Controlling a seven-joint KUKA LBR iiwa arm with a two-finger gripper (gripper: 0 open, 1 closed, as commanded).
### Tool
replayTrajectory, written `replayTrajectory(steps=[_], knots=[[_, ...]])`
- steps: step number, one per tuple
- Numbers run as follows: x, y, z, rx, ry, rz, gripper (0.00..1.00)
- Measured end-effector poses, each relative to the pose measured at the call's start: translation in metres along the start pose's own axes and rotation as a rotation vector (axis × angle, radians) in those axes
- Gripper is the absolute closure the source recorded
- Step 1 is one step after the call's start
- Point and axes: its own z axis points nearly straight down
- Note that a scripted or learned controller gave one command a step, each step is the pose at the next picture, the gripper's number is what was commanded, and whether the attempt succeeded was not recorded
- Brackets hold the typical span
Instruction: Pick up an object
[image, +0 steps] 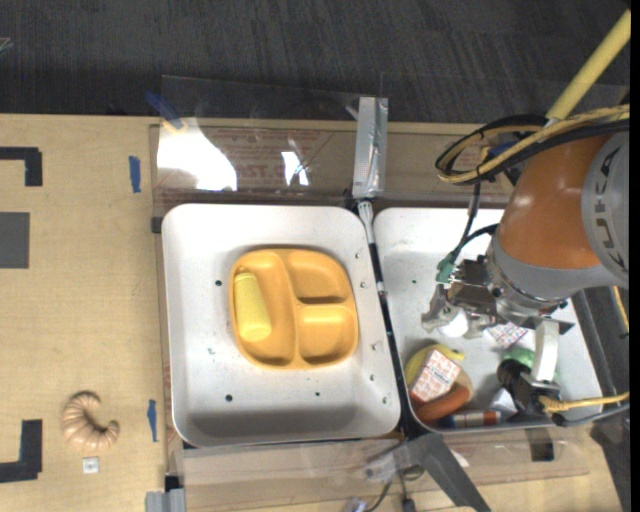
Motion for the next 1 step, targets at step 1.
replayTrajectory(steps=[1], knots=[[0.0061,0.0297,-0.0383,-0.01,-0.003,-0.582,1.0]])
